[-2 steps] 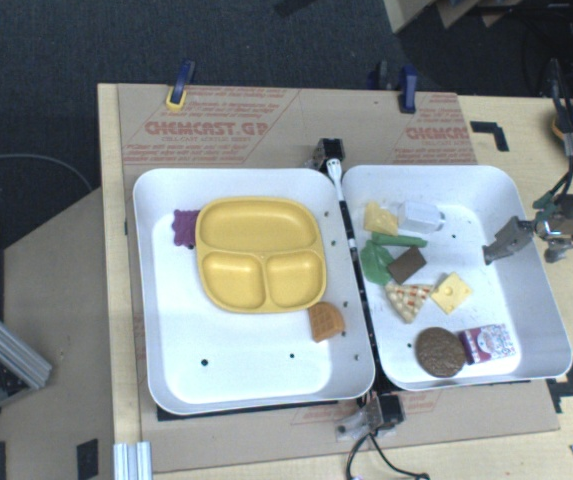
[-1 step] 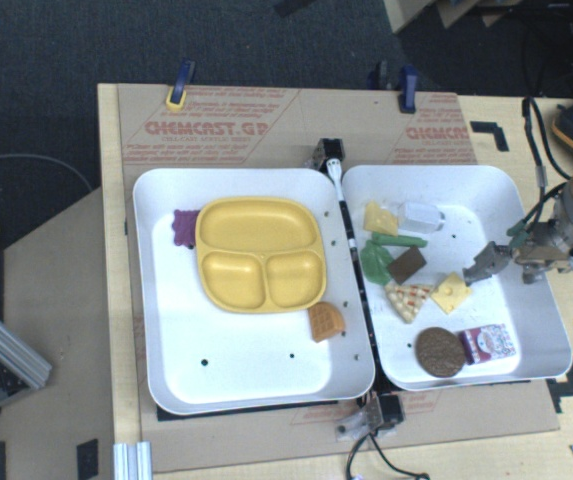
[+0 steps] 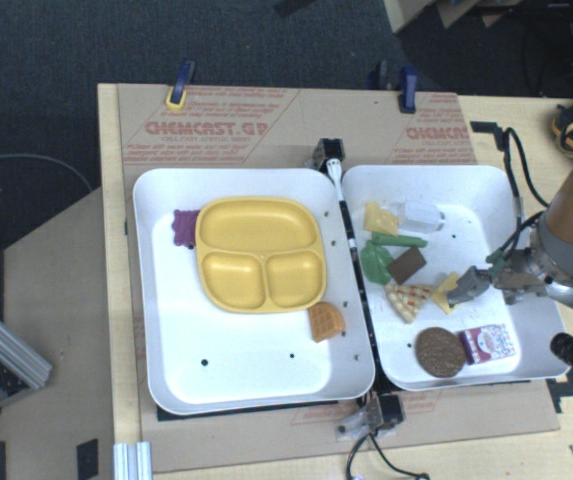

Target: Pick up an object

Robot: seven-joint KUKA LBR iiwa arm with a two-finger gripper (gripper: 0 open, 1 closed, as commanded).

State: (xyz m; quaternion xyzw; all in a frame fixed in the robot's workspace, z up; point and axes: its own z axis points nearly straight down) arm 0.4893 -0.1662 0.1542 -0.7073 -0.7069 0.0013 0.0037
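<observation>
My gripper (image 3: 472, 284) reaches in from the right over the right bin (image 3: 486, 193), low near its middle right. Its tip is right beside a small yellow wedge (image 3: 445, 292); whether they touch is unclear. Left of that lie a pizza slice (image 3: 409, 300), a brown square block (image 3: 406, 264), a green leafy piece (image 3: 377, 260) and a yellow cheese piece (image 3: 380, 218). A round brown cookie (image 3: 439, 352) and a red and white packet (image 3: 487, 344) rest near the bin's front edge. A clear plastic piece (image 3: 421, 214) sits toward the back.
The left bin (image 3: 236, 378) holds a yellow divided plate (image 3: 262, 252), a purple item (image 3: 183, 226) at the plate's left and an orange waffle piece (image 3: 326, 321) at its front right. Cables (image 3: 514, 168) run along the right bin's far right side.
</observation>
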